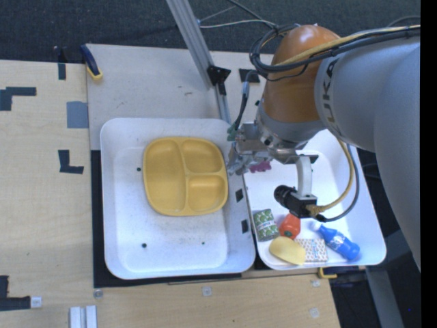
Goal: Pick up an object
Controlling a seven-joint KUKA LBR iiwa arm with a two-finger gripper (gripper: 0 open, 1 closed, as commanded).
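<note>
Wooden bench, two white bins. Small objects in right bin [355, 203]: green patterned packet [263, 221], yellow soft wedge [288, 251], blue plastic bottle [339, 242]. Gripper [247, 157] near divider; claw state unclear. Best: descend centred over one isolated item.

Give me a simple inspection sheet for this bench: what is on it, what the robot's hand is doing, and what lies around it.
Surface: wooden bench bearing a left bin and a right bin, both white.
Job's things: yellow divided plate in the left bin; green packet, orange piece, yellow piece, patterned card and blue item in the right bin.
Clutter: dark tape marks on the bench.
Hand: hand over the bins' shared edge; fingers hard to make out.
Cables: black cables over the arm; yellow hose.
Surroundings: dark floor, metal pole.
</note>
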